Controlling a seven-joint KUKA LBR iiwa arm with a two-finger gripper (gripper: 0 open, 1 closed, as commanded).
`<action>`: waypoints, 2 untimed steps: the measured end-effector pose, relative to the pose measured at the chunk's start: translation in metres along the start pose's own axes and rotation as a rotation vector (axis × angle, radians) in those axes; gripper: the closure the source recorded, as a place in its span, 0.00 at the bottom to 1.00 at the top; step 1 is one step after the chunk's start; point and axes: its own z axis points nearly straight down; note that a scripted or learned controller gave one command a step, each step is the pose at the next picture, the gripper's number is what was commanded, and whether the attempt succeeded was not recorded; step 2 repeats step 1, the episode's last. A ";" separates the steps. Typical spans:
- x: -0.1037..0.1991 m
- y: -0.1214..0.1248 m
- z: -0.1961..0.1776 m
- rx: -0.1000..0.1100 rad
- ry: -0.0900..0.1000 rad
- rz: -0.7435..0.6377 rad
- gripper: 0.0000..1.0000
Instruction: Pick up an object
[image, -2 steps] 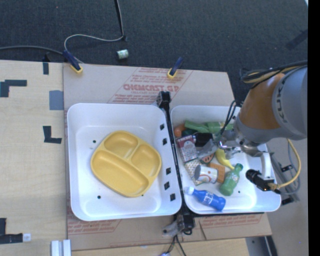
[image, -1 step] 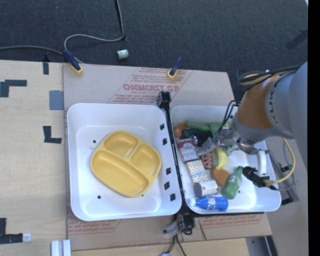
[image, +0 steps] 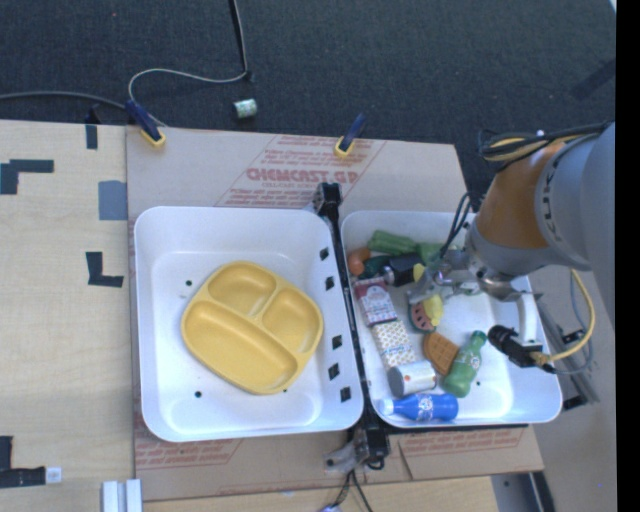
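Note:
My gripper (image: 441, 281) is low in the right bin (image: 548, 398), reaching in from the right under the grey and orange arm (image: 525, 205). Just below it lie a watermelon-slice toy (image: 426, 315) and a small yellow piece (image: 433, 301), touching or nearly touching it. Other toys crowd this bin: a green vegetable (image: 390, 242), a black item (image: 401, 270), a red and white packet (image: 375, 299), a patterned packet (image: 396, 343), a brown cookie (image: 440, 350), a green bottle (image: 465, 362), a grey can (image: 412, 378) and a blue bottle (image: 425, 407).
The left bin (image: 160, 330) holds a yellow divided plate (image: 252, 326). A black divider with clips (image: 338, 300) separates the bins. Cables (image: 560, 345) hang off the arm over the right bin's right wall. Cardboard (image: 300, 170) lies under both bins.

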 end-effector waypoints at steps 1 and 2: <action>0.047 -0.070 -0.119 0.015 0.000 0.000 1.00; 0.047 -0.070 -0.119 0.015 0.000 0.000 1.00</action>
